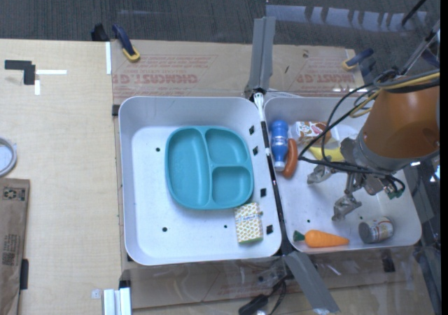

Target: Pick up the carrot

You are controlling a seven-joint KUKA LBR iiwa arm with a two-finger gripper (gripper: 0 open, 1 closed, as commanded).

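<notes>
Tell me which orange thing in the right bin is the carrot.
The carrot lies by the bin's near edge, pointed, with a green end. The other orange thing lies beside the blue bottle.

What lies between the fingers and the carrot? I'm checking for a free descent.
In the camera view, only bare white bin floor separates the gripper from the carrot. The small can stands off to the right of that stretch.

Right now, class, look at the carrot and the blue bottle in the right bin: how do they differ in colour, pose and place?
The carrot is orange with a green tip; the blue bottle is blue with a white cap. The carrot lies crosswise near the bin's front edge; the bottle lies lengthwise along the left wall, farther back. The carrot tapers to a point; the bottle is rounded. Both lie flat in the right bin, apart from the gripper.
</notes>
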